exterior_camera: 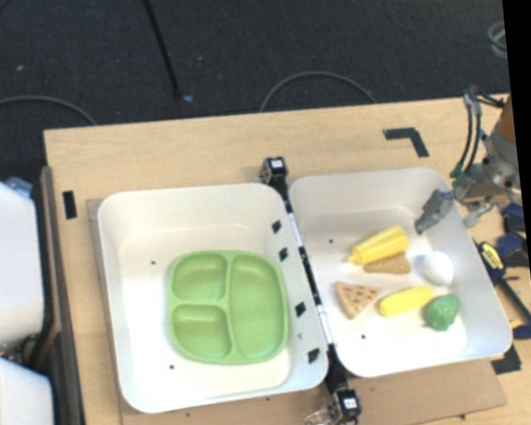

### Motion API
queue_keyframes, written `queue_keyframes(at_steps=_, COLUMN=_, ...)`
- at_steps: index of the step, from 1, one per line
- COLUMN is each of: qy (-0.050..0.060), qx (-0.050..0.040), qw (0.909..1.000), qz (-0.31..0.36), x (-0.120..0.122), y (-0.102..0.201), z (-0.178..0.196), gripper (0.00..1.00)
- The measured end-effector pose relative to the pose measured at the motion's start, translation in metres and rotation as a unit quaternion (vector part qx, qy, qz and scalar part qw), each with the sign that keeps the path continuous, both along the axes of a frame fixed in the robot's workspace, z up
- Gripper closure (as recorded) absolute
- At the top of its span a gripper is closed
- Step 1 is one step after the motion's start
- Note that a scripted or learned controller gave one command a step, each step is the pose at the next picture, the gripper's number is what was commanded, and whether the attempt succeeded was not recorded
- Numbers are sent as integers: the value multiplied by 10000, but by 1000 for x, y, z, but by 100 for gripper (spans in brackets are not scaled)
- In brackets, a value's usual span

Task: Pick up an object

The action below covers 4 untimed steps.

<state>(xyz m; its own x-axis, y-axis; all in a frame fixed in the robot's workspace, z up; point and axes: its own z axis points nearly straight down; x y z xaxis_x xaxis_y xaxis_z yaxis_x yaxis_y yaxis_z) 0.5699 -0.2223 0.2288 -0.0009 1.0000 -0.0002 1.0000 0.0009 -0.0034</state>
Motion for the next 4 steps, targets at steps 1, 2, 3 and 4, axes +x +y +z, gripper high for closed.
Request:
queue_keyframes(at_steps=1, qy=5, qx=0, qw=10000, qz=-12, x=-10, y=2, z=-58, gripper=0)
queue_keyframes(at_steps=2, qy=-43, qx=-9, qw=10000, qz=-39, x=1, y=-3, z=-109, gripper=0)
queue_keyframes(at_steps=3, qy=-98, qx=-23, qw=9999, qz=-41, x=4, y=-4, z=-93, gripper=100)
queue_keyframes(at_steps=4, qy=-43, qx=-12, qw=10000, qz=-16, x=-3, y=-3, z=-45, gripper=100)
